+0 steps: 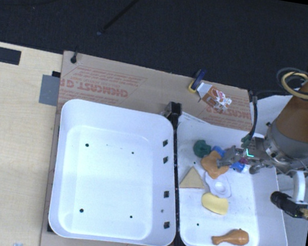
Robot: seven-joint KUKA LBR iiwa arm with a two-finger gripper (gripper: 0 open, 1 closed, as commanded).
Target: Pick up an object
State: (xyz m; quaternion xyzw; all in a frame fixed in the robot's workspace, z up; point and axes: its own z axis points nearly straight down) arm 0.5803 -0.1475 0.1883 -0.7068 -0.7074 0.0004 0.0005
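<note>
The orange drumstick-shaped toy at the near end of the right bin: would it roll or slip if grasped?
The orange drumstick-shaped toy looks rounded and smooth, so it may slip from a pinch. Its bulbous end and thin handle probably make it pivot rather than roll straight. It seems light.

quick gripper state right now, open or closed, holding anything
gripper: cannot be told; it is low in the right bin at the orange piece and blue piece, too small and cluttered to read.

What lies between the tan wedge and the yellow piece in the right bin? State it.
In the camera view, a small clear or white object lies between the tan wedge and the yellow piece, slightly right of their line; what it is cannot be told.
</note>
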